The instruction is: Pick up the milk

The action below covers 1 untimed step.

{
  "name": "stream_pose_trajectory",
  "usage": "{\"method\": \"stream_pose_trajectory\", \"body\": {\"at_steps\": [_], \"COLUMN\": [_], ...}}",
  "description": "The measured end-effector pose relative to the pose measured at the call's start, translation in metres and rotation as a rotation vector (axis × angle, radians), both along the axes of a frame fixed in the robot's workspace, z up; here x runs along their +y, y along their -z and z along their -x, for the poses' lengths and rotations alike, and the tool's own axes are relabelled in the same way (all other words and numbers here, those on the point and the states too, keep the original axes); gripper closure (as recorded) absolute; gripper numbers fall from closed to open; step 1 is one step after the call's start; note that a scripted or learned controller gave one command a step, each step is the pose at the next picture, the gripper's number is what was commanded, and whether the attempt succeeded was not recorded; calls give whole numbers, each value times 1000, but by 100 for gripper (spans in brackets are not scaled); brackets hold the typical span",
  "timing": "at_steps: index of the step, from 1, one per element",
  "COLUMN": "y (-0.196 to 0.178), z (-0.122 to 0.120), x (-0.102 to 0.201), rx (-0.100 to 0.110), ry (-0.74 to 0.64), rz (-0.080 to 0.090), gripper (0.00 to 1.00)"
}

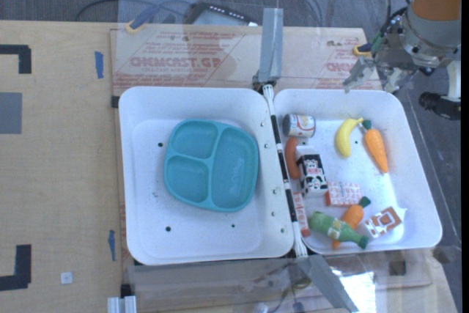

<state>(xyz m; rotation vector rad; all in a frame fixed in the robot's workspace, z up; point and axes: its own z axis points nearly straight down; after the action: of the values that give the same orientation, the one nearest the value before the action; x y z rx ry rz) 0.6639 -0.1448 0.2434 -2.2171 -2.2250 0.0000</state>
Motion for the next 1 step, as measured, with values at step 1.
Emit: {"method": "stream_pose_trajectory", "body": {"at_steps": [1], "y": [58], "z": [5], "x": [88], "rx": [0], "ry": [-123], "rz": [0], "gripper": [0]}}
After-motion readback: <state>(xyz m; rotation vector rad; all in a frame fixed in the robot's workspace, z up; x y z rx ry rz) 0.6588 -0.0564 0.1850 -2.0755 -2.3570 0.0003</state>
